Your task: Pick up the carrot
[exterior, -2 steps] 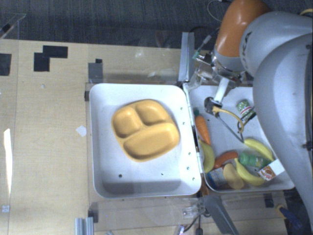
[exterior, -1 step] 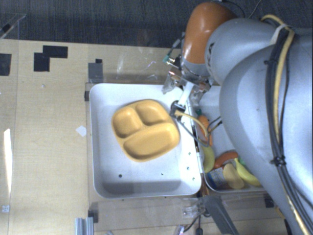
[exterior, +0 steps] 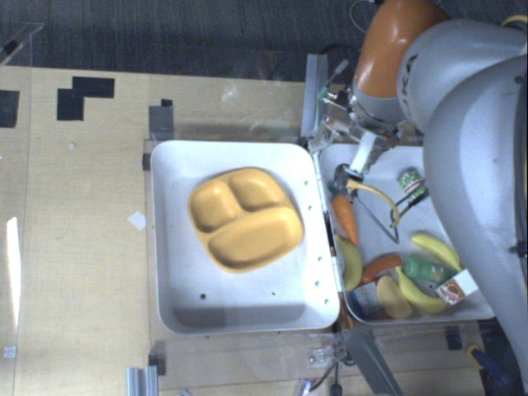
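The pale wooden desk point(exterior: 82, 221) has a few black marks at its far left corner. Next comes the left bin point(exterior: 165, 246), a shallow white one, with a yellow tray point(exterior: 245, 219) of three compartments lying near its middle, turned at a slight angle.

Over the dividing wall is the right bin point(exterior: 373, 236). The carrot point(exterior: 344, 219) lies in it, lengthwise and close against its left wall, thick end toward the far side. Just nearer than it is a greenish banana point(exterior: 352, 262), and beside that a red item point(exterior: 381, 266) I cannot identify.

The jaws hang just beyond the carrot's thick end. From here I cannot tell whether they are released or clenched, and nothing shows in their grip.

Further right sit a small green can point(exterior: 408, 178), a green bottle point(exterior: 425, 268), two yellow bananas point(exterior: 435, 250) and a red-and-white carton point(exterior: 455, 287). The grey arm point(exterior: 470, 139) covers the rest.
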`<state>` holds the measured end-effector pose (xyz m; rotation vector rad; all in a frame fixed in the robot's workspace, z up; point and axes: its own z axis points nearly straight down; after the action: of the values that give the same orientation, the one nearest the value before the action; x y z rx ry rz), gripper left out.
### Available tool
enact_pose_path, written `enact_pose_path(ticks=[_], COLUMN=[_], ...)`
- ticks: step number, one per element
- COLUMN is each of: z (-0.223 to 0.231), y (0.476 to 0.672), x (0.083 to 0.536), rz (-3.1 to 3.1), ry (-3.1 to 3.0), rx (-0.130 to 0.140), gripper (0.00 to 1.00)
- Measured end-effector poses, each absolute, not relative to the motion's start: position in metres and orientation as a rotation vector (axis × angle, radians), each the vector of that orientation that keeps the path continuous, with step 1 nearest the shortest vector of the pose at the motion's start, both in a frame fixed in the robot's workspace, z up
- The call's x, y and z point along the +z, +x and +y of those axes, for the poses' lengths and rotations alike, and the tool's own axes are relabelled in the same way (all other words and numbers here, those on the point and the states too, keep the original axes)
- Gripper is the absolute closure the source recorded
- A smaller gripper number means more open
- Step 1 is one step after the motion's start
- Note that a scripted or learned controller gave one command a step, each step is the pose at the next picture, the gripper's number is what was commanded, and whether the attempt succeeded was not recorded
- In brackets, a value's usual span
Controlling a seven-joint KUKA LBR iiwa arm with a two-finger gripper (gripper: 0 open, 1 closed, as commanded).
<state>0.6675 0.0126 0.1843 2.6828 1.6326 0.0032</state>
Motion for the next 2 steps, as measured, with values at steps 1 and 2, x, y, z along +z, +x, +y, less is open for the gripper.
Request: enact_pose_path(ticks=[1,2], z=[0.097,0.160], y=[0.670,0.669], x=[0.184,0.101], rz=[1.652,1.624], ry=[2.672,2.694], rx=[0.003,-0.004], gripper=[0.00,0.00])
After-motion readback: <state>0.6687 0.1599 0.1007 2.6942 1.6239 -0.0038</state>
